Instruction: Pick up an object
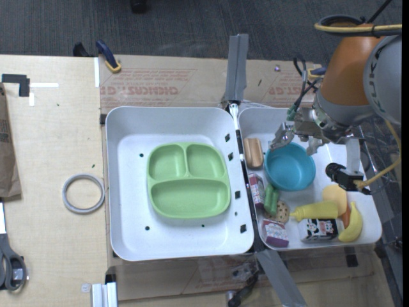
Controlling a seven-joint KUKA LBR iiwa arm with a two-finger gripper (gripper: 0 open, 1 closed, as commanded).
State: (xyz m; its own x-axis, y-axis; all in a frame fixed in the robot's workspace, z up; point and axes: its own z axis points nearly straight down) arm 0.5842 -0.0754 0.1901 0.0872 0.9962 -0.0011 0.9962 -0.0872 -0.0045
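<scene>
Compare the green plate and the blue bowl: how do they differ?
The plate is pale green, flat, squarish and split into three compartments; the bowl is blue, round, deeper and undivided. The plate lies alone in the left bin; the bowl sits in the right bin among other items. The plate is larger than the bowl. Both sit upright, open side up.

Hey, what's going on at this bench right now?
A grey and orange robot arm reaches in from the right, its gripper just above the rim of a blue bowl in the right bin. That bin also holds a banana and other small items. The left bin holds a green divided plate.
</scene>
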